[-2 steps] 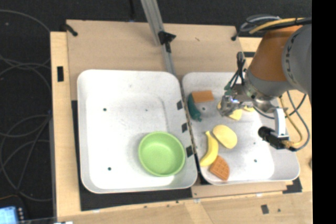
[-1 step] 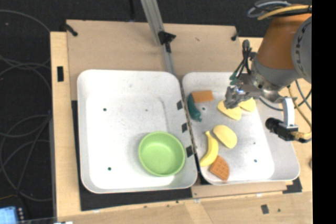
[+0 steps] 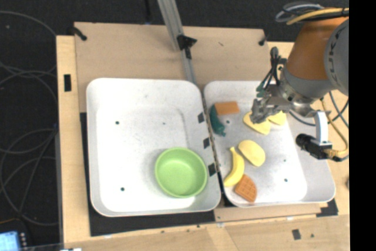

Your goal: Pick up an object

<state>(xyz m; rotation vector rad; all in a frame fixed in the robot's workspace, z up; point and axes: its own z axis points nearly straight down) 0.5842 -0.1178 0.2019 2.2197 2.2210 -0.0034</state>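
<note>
White plastic bins are sitting side by side on the bench: the left bin (image 3: 117, 103) is holding just a green bowl (image 3: 181, 171) near its front edge, the right bin (image 3: 294, 179) is carrying all the small stuff, so the arm is working there. Grey-and-orange arm (image 3: 311, 56) is reaching in from the right, hanging low over the back of the right bin. Gripper (image 3: 262, 113) is pointing down at a flat yellow piece (image 3: 259, 125), the likely target, touching or just above it; can't tell its open/closed state, no grasp visible. Nearby objects are lying loose: banana (image 3: 235, 168), pale yellow lump (image 3: 252, 151), waffle-like orange piece (image 3: 247, 188), orange block (image 3: 227, 108), teal item (image 3: 218, 125) by the divider.
</note>
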